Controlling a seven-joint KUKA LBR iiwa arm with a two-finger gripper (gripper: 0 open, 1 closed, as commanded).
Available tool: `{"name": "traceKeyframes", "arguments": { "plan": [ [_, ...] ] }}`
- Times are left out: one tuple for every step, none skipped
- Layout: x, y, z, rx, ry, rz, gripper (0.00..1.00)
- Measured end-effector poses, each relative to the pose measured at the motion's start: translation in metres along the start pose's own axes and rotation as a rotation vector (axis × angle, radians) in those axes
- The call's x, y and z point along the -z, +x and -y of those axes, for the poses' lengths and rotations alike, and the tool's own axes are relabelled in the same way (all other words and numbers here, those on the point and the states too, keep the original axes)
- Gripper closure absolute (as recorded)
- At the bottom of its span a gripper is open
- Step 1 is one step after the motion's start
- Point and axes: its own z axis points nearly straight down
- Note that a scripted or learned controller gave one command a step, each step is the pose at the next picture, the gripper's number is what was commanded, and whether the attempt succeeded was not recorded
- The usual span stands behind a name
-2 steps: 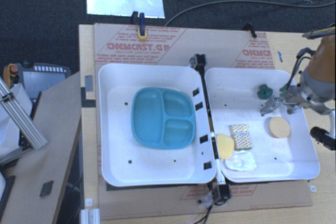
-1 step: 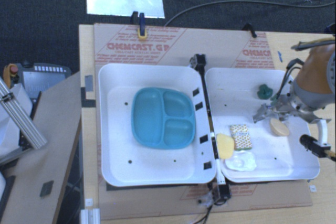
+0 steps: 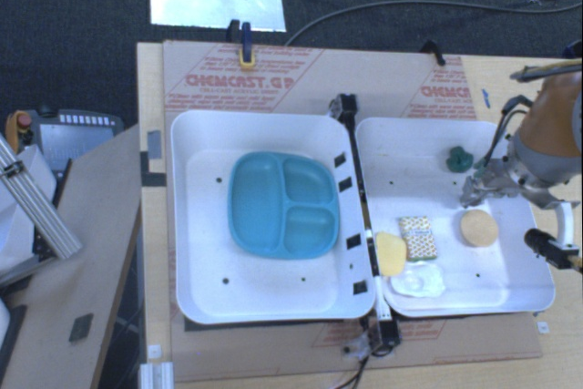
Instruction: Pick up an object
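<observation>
No object is lifted yet: the claw [image 3: 474,191] is seen low in the right bin [image 3: 455,137], just above the round tan object [image 3: 478,228], which lies on the bin floor, and its state cannot be told, so the picking remains undone.
</observation>
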Motion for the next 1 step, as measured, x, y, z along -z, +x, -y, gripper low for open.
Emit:
{"name": "traceKeyframes", "arguments": {
  "plan": [
    [0.0591, 0.0087, 0.0001, 0.004, -0.002, 0.0, 1.0]
  ]
}}
